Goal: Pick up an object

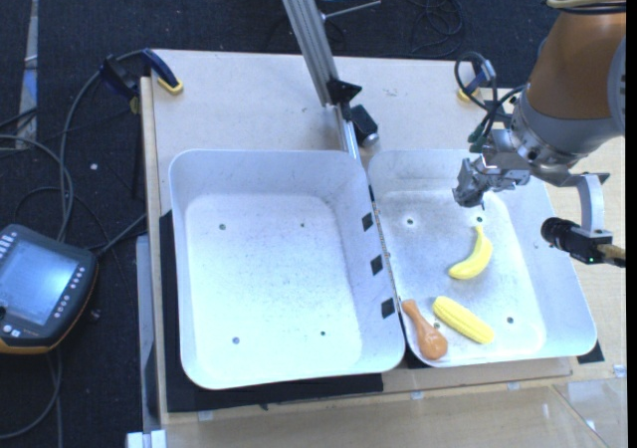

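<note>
In the right bin (528, 336) lie three objects: a curved yellow banana (473, 257) near the middle, a yellow corn-like piece (463, 320) toward the front, and an orange carrot (425, 330) at the front left corner. My gripper (470, 193) hangs over the back part of the right bin, a little behind and above the banana's upper tip. Nothing shows between its fingers. The dark fingers are too small and shadowed to read their spacing.
The left bin (189, 172) sits beside the right one, sharing a raised middle wall with black clips (376, 262). A slanted metal post (309, 28) rises behind the bins. Yellow-tipped clamps (164, 78) hold the board's back corners. A teach pendant (35, 282) lies left of the bench.
</note>
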Robot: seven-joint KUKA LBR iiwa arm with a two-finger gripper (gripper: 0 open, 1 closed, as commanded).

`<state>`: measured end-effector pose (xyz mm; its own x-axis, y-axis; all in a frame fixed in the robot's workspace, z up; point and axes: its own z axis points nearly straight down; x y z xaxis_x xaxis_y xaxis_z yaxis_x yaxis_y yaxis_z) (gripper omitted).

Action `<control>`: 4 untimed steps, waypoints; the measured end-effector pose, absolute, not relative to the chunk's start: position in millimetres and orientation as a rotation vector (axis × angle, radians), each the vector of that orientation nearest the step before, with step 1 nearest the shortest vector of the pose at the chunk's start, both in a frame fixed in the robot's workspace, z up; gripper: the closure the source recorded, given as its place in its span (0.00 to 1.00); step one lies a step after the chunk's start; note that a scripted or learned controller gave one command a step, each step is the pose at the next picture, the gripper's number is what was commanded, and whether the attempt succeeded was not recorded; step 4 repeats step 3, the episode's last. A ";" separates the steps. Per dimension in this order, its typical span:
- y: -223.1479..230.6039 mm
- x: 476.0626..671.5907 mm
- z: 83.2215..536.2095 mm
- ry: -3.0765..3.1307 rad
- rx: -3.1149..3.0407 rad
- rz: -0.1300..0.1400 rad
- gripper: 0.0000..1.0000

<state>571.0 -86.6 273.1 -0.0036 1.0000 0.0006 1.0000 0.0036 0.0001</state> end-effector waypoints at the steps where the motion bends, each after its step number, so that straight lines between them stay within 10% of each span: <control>1: -35.5 571.3 267.4 -2.226 -2.216 -0.001 1.00; 4: 68.9 604.0 251.3 -2.226 -2.215 0.000 1.00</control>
